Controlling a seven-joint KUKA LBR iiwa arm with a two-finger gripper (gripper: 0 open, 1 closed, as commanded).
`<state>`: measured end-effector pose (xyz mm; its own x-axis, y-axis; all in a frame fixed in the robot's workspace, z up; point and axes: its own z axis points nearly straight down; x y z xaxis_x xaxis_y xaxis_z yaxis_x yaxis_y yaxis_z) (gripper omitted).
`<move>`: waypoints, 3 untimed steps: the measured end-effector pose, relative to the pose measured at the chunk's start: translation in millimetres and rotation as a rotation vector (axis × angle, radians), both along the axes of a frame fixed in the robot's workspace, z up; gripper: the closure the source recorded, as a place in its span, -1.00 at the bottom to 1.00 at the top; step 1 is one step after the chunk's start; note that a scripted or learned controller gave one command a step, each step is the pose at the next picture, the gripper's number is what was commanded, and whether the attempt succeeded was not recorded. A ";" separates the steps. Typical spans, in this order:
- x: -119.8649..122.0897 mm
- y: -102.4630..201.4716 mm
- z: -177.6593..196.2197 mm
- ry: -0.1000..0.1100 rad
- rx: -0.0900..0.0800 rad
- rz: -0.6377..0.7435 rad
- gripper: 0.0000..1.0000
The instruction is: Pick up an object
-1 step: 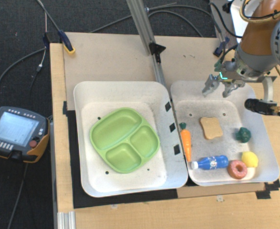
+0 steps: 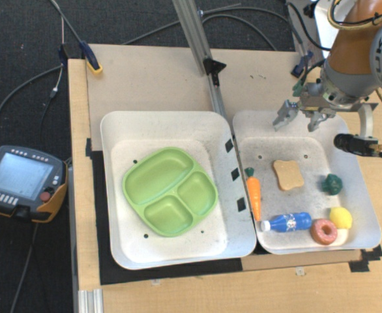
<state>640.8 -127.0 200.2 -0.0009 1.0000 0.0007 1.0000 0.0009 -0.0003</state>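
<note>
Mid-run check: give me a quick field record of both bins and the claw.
claw: open, above the right bin's far edge, holding nothing
left bin: green divided plate
right bin: carrot, toast slice, blue bottle, pink donut, yellow lemon, dark green item
nearest to claw: toast slice

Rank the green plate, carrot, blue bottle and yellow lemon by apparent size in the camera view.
Largest to smallest:
green plate
carrot and blue bottle, too alike to rank
yellow lemon
</note>
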 end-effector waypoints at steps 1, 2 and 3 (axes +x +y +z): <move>-4.7 9.8 -55.9 0.006 0.001 0.001 -1.00; -5.3 10.6 -108.5 0.005 0.001 0.000 -1.00; -3.3 10.8 -93.5 -0.002 0.000 0.000 1.00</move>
<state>637.5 -116.2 106.7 -0.0011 1.0000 0.0009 1.0000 0.0011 0.0015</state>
